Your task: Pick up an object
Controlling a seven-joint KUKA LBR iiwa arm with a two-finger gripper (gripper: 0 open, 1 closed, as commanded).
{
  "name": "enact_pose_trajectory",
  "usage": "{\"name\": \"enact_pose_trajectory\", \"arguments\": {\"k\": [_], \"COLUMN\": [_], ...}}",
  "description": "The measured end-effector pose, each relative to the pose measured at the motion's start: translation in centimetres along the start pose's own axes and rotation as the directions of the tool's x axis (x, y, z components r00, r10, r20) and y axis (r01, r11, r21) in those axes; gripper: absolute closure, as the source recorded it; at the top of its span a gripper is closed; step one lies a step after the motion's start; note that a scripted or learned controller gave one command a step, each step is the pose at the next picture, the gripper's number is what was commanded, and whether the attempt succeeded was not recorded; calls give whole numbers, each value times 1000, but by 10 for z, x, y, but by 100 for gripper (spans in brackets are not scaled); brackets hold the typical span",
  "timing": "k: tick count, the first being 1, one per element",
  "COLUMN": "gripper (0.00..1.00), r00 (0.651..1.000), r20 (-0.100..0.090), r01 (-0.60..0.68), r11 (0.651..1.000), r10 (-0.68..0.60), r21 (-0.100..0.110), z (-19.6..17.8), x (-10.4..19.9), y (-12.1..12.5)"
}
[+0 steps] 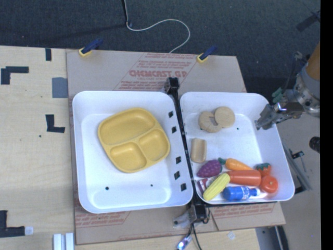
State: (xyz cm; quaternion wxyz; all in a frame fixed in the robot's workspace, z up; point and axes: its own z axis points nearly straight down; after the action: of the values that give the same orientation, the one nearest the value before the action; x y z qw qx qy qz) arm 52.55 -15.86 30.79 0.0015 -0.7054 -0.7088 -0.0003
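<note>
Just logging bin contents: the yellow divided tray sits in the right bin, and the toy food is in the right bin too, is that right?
Not quite. The camera view shows the yellow divided tray in the left bin; the toy food is indeed in the right bin.

- The gripper (265, 120) sits at three o'clock in the view, fingers pointing down toward eight o'clock.
- Grey wrist extends back toward two o'clock; nothing is visibly held.

We see a cardboard sheet (156, 72) under both bins; two blue-and-yellow clamps (90, 47) pin it; a white cable (156, 25) loops behind.
</note>
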Motion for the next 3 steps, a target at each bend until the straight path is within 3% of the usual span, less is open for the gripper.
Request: {"name": "enact_pose_trajectory", "arguments": {"k": [1, 2, 3], "gripper": [100, 100, 100], "r00": [1000, 1000, 1000], "r20": [3, 3, 3], "r01": [9, -12, -6], "r11": [1000, 1000, 1000], "r10": [-9, 12, 6], "r21": [-19, 4, 0], "z": [-150, -100, -88], "x": [104, 32, 2], "y": [18, -38, -42]}}
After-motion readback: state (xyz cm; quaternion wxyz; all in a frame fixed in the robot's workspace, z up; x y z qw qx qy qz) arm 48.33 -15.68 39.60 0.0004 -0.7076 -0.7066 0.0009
